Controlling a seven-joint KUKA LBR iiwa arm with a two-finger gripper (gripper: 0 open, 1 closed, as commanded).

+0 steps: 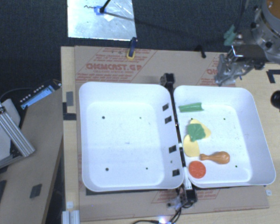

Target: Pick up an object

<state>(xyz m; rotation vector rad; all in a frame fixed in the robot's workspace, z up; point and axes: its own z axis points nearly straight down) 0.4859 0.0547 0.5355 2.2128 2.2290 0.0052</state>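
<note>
The arm comes in at the upper right of the frame, and its gripper (225, 73) hangs above the far rim of the right bin (259, 125), outside the bin's floor and well apart from everything lying in it. Nothing shows between the fingers; whether they stand wide or narrow cannot be told from this slant, as the metal parts blur together. The candidate objects all lie in the left half of the right bin — a green bean-like piece (191, 107) near the top, a green leafy toy (196, 131) resting on a yellow piece (192, 146) in the middle, a brown drumstick-shaped toy (216, 157) lower down, and a red-orange disc (197, 169) near the bottom edge. The left bin (91, 125) holds no objects. By this view the pick has not begun — choosing a target, descending, closing and lifting all remain.
</note>
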